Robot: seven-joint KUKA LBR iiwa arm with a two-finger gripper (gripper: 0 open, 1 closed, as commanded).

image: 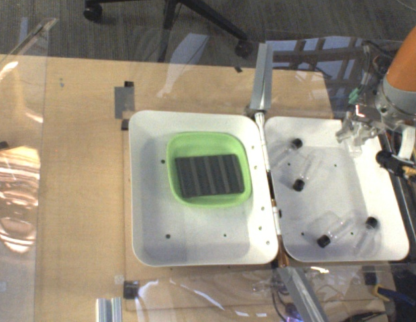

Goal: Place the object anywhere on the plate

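Green plate at centre of left bin. Clear vials scattered across right bin. Hand over its far right corner; grip state indeterminate.

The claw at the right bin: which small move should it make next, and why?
Probably lower toward one of the clear bottles in the right bin. The claw hangs at that bin's upper right corner with nothing visible in it, and the green plate lies in the left bin.

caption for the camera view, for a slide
KUKA arm poised at the right bin's far corner above clear black-capped vials; green plate waits in the left bin.
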